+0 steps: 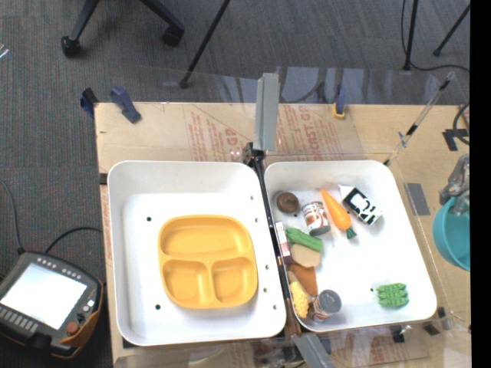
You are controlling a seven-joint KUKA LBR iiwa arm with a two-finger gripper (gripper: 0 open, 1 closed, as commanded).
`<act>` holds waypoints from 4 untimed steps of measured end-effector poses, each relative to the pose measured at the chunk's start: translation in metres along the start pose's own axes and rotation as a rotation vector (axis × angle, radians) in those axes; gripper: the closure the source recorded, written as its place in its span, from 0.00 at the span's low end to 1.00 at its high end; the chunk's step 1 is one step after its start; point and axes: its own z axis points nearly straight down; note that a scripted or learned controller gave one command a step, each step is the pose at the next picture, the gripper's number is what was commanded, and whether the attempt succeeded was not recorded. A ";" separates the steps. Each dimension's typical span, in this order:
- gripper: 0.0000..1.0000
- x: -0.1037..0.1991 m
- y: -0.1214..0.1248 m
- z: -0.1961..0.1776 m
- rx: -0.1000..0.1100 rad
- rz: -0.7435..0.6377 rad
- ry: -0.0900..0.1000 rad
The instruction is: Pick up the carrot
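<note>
The carrot is orange with a small green stem at its lower right end. It lies at a slant in the upper middle of the right bin. A small red-and-white can stands close on its left, and a black-and-white box sits close on its right.
Along the right bin's left side lie a brown round piece, a green pod, a tan piece, corn and a grey can. A green toy lies at the lower right. A yellow divided plate sits in the left bin. A teal round object stands beyond the right edge.
</note>
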 end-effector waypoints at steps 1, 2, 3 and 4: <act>1.00 -0.001 -0.002 -0.007 -0.004 0.006 0.000; 1.00 -0.002 -0.003 -0.014 -0.007 0.012 -0.001; 1.00 -0.003 -0.005 -0.021 -0.011 0.018 -0.002; 1.00 -0.003 -0.007 -0.029 -0.014 0.024 -0.003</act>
